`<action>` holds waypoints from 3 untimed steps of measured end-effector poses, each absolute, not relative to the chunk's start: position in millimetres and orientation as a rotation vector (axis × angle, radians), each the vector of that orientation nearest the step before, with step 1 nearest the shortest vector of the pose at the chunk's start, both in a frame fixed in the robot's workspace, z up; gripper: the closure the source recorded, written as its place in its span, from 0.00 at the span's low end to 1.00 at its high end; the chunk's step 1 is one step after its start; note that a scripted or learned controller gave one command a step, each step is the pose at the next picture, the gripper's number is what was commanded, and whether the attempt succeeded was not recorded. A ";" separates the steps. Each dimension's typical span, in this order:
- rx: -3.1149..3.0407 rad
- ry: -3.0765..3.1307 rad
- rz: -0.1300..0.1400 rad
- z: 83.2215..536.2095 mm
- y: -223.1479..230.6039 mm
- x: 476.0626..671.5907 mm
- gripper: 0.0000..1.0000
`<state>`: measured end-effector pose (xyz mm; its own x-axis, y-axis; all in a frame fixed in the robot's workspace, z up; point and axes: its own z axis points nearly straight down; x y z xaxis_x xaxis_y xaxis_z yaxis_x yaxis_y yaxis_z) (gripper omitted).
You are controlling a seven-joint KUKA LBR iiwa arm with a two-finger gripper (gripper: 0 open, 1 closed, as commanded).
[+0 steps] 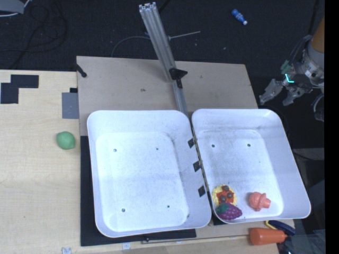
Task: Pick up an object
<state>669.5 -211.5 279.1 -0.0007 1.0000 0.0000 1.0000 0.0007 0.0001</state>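
In the right bin (275, 142), near its front edge, lie a yellow toy with red and dark spots (224, 194), a purple grape bunch (230, 211) touching it, and a pink-orange toy (259, 200). My gripper (281, 93) hangs at the far right, outside the bin and beyond its back right corner. Its two fingers are spread apart with nothing between them.
The left bin (103, 142) sits beside the right one, joined by black clips. A green ball (66, 140) rests on the wooden bench at left. An orange carrot-like toy (267, 236) lies in front of the right bin. A metal rail (161, 41) slants up behind the bins.
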 end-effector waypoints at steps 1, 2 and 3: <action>2.221 2.222 0.000 279.0 -211.5 669.5 0.00; 2.223 2.226 -0.004 218.5 -205.6 663.8 0.00; 2.224 2.224 -0.004 168.1 -196.9 667.6 0.00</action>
